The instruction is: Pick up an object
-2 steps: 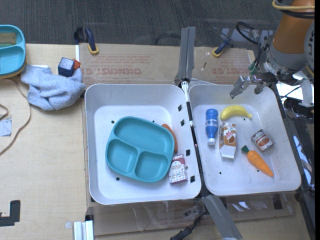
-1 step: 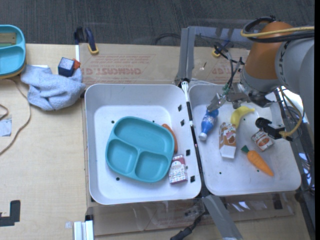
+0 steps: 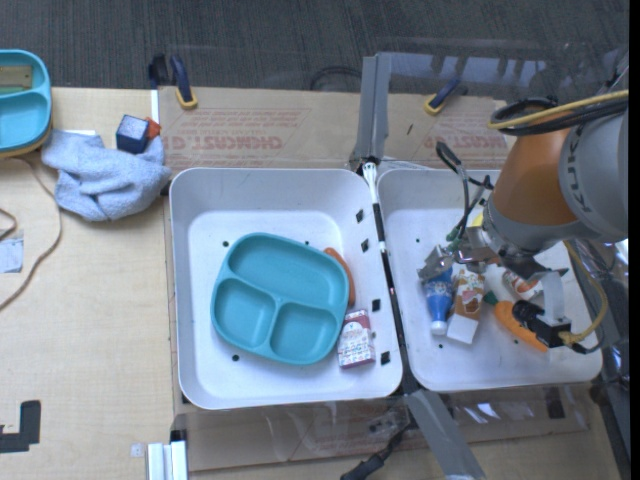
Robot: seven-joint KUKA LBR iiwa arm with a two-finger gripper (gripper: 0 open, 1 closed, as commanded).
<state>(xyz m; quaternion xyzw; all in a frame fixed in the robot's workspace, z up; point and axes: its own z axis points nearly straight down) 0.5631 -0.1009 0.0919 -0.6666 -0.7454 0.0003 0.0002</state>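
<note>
My gripper [image 3: 447, 260] hangs low over the left part of the right bin [image 3: 500, 373], under the orange wrist band. Just below it lies a blue tube [image 3: 437, 304], and beside the tube a brown and white box [image 3: 466, 306]. An orange tool-like piece [image 3: 526, 325] rests further right, with a small red and white item [image 3: 521, 284] above it. The gripper's tip is close to the top of the tube and the box, and I cannot tell whether it touches them.
The left bin [image 3: 200, 268] holds a teal divided plate [image 3: 280, 298], an orange object [image 3: 340, 266] tucked at its right rim and a small red and white packet [image 3: 356, 340]. On the bench to the left lie a grey cloth [image 3: 105, 176] and a teal tray [image 3: 22, 98].
</note>
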